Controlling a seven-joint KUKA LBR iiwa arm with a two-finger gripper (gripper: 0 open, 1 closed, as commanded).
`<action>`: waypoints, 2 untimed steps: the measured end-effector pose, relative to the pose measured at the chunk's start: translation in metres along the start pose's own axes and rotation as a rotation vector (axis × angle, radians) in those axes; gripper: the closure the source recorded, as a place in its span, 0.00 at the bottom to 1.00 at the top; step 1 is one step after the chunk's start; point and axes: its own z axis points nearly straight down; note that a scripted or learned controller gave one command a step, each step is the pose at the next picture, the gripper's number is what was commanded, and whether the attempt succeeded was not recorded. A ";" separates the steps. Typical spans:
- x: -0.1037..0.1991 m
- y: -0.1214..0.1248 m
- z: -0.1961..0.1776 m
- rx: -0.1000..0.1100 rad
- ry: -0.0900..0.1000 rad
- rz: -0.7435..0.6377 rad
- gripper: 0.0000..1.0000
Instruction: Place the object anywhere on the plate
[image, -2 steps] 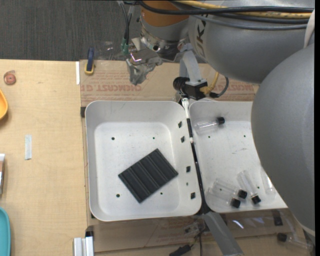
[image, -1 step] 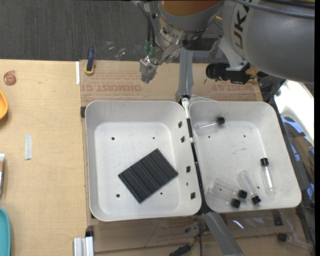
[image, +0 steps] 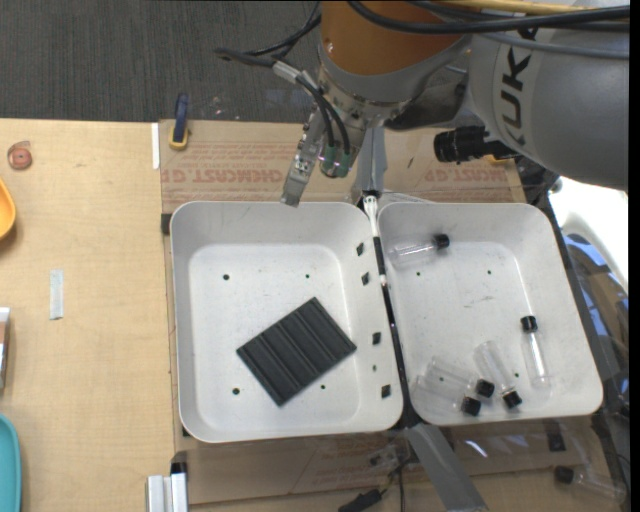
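Note:
A black ribbed plate (image: 297, 350) lies flat and turned at an angle in the left bin (image: 200, 400). The right bin (image: 560, 260) holds several clear vials with black caps. One vial (image: 415, 249) lies near that bin's back left corner, another vial (image: 537, 350) lies along the right wall, and a cluster of vials (image: 480, 380) sits at the front. My gripper (image: 371, 192) hangs under the orange-banded wrist, above the back edge where the two bins meet. Nothing shows beneath its tip.
The bins rest on cardboard (image: 250, 170) over a wooden bench (image: 90, 300). A loose cable connector (image: 298, 178) dangles left of the gripper. A blue clamp (image: 180, 118) stands at the back left. An orange item (image: 5, 215) and a teal item (image: 8, 465) lie at the left edge.

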 end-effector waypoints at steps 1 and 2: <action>0.013 0.026 -0.046 -0.002 -0.002 -0.285 1.00; 0.055 0.008 -0.046 -0.001 -0.001 -0.420 1.00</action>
